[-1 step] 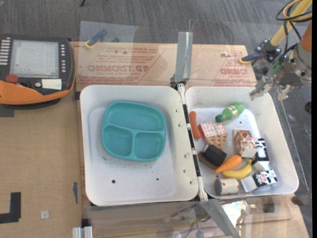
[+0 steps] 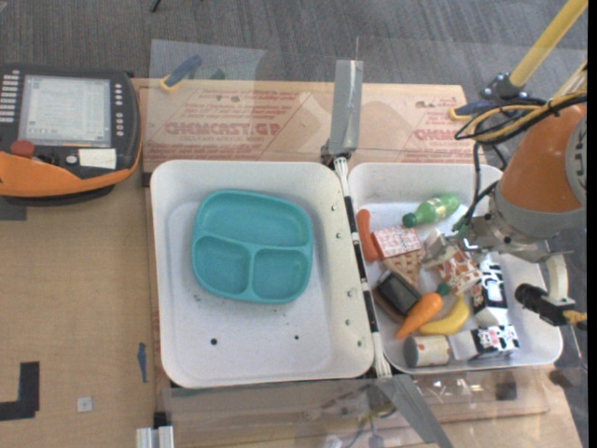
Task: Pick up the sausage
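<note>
The sausage (image 2: pixel 367 233), short and reddish-orange, lies along the left wall of the right bin (image 2: pixel 550 348), next to a red-and-white packet (image 2: pixel 399 242). The gripper (image 2: pixel 460 241) hangs low over the middle of that bin, below the grey wrist (image 2: pixel 522 220) and orange band (image 2: pixel 550 161). It is about a hand's width right of the sausage, with the packet between them. Nothing is visibly held.
Around the gripper lie a green bottle (image 2: pixel 432 209), a carrot (image 2: pixel 420 314), a banana (image 2: pixel 450 321), a can (image 2: pixel 427 350), a black block (image 2: pixel 399 292) and black-and-white boxes (image 2: pixel 492 340). The left bin (image 2: pixel 177 343) holds a teal divided plate (image 2: pixel 252 246). A teach pendant (image 2: pixel 65 129) lies far left.
</note>
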`<act>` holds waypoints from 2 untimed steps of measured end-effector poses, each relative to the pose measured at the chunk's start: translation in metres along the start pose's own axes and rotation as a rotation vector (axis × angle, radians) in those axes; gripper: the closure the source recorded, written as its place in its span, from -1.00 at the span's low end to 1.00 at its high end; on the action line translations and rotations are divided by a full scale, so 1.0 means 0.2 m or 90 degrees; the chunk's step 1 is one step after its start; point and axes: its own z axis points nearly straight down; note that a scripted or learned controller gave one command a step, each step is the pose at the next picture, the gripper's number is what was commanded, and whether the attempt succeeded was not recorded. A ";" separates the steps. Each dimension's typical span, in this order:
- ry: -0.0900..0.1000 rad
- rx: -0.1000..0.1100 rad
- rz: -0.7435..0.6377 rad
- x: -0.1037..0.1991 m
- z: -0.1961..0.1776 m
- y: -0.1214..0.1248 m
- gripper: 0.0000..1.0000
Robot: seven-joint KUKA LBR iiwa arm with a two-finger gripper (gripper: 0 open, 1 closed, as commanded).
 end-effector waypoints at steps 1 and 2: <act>0.000 0.000 -0.007 0.30 0.06 -0.13 -1.00; -0.001 -0.001 -0.046 0.35 -0.40 -0.03 -1.00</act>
